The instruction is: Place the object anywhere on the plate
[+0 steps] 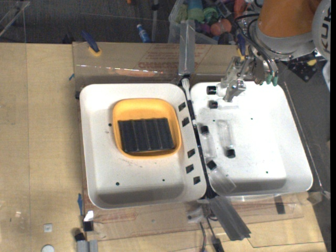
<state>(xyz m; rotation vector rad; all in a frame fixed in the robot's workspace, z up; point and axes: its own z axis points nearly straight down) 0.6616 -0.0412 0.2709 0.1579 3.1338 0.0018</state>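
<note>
From my overhead camera I see the pale wooden worktop [37, 140] carrying two shallow white bins side by side. In the left white bin [100, 182] sits a rounded-square orange plate [144, 106], roughly in the middle and a little toward the far edge. On that plate lies a dark grey ribbed rectangular block [146, 135], flat, covering most of the plate's centre and near side, with the orange rim showing all round it. So the task's thing is on the plate as I read it.

The right white bin [273, 140] has a clear, see-through plastic piece [224, 133] lying near its left-centre; I cannot make out its shape well. A few small black marks dot the bin's floor, and a row of black tabs runs along the divider between the bins.

The grey arm with its orange band [286, 9] comes in from the upper right. Its tool [231, 91] hangs over the far left corner of the right bin, well apart from the plate. I cannot tell whether the tool is released or clenched; I see nothing gripped in it.

Beyond the bins, at the top, stands a clear tub of mixed coloured toys [210, 4].
</note>
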